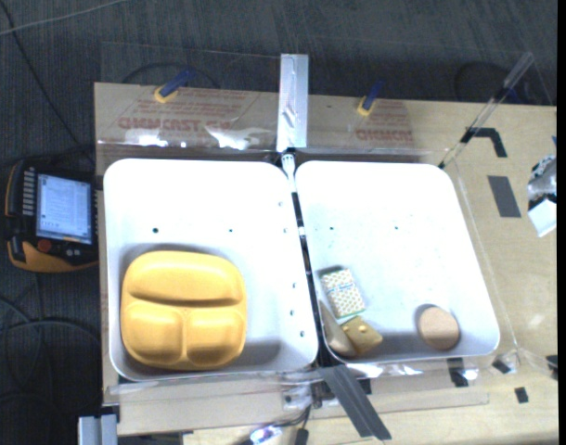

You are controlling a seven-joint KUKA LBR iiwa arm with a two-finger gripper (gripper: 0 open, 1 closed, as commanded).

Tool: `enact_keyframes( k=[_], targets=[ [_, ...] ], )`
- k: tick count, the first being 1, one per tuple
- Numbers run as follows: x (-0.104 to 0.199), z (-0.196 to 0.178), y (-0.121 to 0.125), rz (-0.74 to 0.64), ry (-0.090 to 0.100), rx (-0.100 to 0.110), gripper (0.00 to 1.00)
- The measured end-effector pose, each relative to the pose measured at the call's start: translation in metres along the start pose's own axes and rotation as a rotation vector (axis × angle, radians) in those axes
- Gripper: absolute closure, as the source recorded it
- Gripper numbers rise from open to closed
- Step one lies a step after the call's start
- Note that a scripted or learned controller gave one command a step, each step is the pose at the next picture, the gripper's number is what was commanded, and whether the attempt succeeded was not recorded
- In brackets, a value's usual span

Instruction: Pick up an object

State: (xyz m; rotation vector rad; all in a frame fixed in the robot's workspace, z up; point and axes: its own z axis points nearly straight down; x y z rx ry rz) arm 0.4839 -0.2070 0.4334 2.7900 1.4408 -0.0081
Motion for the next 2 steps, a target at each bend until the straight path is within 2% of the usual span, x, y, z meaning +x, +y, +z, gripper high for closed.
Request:
enact_keyframes(
  k=[1, 2],
  targets=[
    [-0.003, 0.0, 0.004, 0.345, 0.0, 0.002, 1.0],
    [0.002, 0.0, 0.033, 0.707, 0.0, 0.002, 1.0]
  ],
)
